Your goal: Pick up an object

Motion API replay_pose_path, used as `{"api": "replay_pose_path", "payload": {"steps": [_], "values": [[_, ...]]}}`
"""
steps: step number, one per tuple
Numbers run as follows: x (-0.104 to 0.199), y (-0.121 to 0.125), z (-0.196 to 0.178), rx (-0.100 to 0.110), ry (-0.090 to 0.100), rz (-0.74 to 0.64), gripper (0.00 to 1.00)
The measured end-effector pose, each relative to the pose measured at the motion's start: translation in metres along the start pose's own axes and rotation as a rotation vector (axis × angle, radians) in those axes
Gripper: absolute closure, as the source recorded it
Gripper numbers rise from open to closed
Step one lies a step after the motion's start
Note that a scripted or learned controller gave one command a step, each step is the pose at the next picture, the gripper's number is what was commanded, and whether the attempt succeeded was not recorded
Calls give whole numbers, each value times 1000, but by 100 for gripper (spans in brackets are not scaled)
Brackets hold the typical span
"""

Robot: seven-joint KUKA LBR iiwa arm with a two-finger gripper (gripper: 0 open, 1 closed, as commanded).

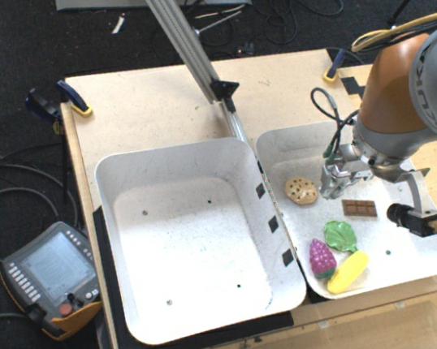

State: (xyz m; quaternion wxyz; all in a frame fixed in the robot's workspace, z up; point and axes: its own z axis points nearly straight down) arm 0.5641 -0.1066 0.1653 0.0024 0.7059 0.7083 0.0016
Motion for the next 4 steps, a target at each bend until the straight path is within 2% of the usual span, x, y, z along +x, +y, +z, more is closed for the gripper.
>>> {"api": "replay_pose_path", "payload": {"steps": [2,3,4], "values": [[-8,9,-94,0,-1,0,100],[40,23,-94,3,2,-4,100],[91,20,-94,7,2,-5,100]]}}
